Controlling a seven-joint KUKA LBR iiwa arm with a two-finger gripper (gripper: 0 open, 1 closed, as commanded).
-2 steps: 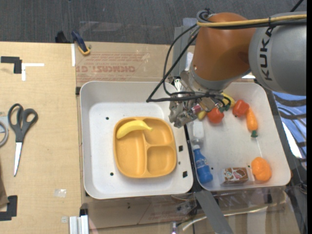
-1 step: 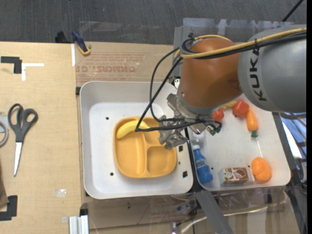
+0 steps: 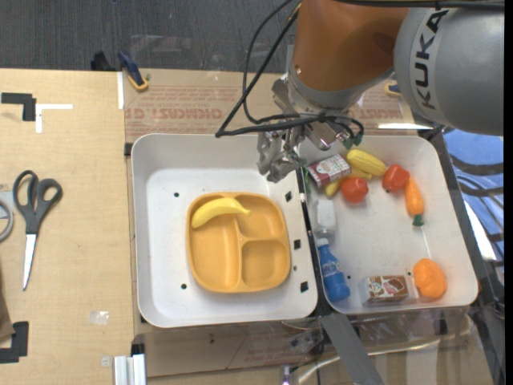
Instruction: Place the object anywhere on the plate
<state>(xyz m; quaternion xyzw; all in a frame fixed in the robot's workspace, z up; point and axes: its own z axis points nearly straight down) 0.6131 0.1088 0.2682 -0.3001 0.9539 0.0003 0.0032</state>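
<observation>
The banana (image 3: pixel 220 209) lay in the plate's (image 3: pixel 240 273) upper-left compartment; the jaws (image 3: pixel 276 164) hung above the left bin's (image 3: pixel 152 239) upper-right corner, state unclear.

To the right of my hand lie a tomato (image 3: pixel 354 188), a carrot (image 3: pixel 414 200), and a blue bottle (image 3: pixel 331 273); scissors (image 3: pixel 34 212) lie far left.

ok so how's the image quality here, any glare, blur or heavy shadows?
Camera view: even, soft lighting; the plate and banana are sharp. The white bin is bright but not blown out. The arm's orange band looms large and soft near the lens, and the gripper reads dim and cluttered.
</observation>
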